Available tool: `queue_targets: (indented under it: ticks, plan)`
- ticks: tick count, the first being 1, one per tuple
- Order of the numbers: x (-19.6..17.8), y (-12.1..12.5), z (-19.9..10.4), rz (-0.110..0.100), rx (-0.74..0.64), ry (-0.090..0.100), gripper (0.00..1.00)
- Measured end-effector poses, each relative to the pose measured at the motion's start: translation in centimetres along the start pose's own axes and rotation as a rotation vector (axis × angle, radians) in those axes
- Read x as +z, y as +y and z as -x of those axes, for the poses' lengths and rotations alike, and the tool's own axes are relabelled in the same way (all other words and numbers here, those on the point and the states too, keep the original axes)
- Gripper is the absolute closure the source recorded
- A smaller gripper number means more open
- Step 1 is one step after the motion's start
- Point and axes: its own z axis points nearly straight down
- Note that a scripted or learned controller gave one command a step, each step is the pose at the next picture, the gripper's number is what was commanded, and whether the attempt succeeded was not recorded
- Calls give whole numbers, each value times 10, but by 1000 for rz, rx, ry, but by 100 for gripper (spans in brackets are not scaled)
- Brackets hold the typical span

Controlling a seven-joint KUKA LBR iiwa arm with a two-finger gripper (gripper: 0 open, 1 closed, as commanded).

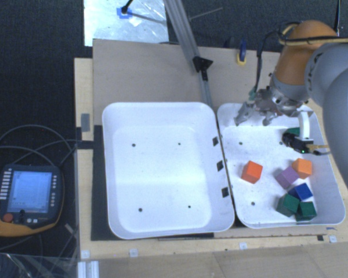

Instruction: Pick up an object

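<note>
My gripper (254,117) hangs over the far left corner of the right bin (243,149), its grey fingers (241,116) spread open with nothing between them. Nearer the camera, an orange cube (252,171) lies alone on the bin floor. A second orange cube (303,167), a purple cube (287,177), a blue cube (302,191) and two green cubes (289,204) cluster in the near right corner. A dark green object (293,139) lies at the right wall, just right of the gripper.
The left bin (162,167) adjoins the right one. A slanted metal pole (185,28) ends at a clamp behind the bins. A teach pendant (26,198) with cables lies on the floor at the left.
</note>
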Motion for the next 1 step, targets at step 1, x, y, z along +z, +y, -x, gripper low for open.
queue_targets:
  ticks: [1]
  plan:
    - [-16,3,0,9,-3,-1,100]
